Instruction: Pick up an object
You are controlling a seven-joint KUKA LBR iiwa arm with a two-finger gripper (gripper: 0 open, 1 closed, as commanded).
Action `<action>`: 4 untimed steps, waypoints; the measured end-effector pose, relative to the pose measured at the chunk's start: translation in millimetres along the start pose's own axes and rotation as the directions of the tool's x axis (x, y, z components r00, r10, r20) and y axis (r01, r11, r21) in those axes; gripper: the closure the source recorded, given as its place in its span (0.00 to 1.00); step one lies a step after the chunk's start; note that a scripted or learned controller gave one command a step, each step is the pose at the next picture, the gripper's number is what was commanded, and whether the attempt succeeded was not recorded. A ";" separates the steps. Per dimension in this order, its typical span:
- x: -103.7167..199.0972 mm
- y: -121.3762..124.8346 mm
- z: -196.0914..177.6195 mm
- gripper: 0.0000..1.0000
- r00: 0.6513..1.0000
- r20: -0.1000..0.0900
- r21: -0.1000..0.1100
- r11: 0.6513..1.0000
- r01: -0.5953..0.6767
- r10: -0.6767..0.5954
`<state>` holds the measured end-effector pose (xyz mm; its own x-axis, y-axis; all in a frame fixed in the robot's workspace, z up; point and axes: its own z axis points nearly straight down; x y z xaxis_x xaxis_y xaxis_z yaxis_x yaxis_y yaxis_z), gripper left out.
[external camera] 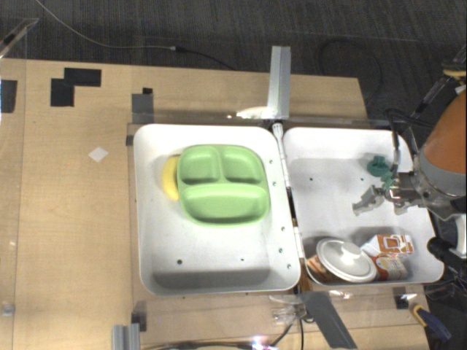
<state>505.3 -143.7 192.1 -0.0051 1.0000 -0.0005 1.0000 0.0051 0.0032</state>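
Nearest sits a round shiny lid [347,259] in the right bin [328,152], touching a small box [394,248] with brown and white print. Farther back lies a little teal thing [378,168], lumpy and soft-looking. The gripper [369,201] hangs just near of it, over bare white floor. I cannot tell if the gripper is spread or closed. To grab well, it should line up right over one thing, then go straight down. The left bin [211,268] holds a smooth green plate [221,183] on something yellow [169,179].
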 end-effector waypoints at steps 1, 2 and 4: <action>-61.9 -11.1 91.8 0.00 1.000 0.000 0.002 1.000 0.005 -0.005; -61.2 61.3 79.9 0.00 0.999 0.001 -0.002 0.999 -0.036 0.036; -55.9 124.0 73.3 0.00 0.999 0.002 -0.004 0.999 -0.050 0.050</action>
<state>629.8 -199.0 119.3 0.0450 0.9990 -0.0019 0.9990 -0.0450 0.0070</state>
